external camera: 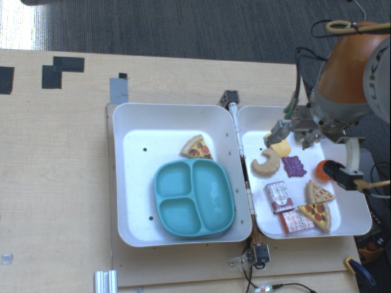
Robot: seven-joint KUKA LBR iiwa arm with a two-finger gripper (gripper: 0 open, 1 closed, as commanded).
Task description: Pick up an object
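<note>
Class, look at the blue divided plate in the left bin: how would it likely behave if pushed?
The plate looks like moulded plastic, so probably stiff and light. Lying flat and wide, it would likely slide, not tip or roll, on the left bin.

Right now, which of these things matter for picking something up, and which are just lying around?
Job:
gripper
yellow block just under it
croissant
purple piece
orange piece
two red packets
two pizza slices

Lying about:
teal divided plate
pizza slice behind it, in the left bin
</note>
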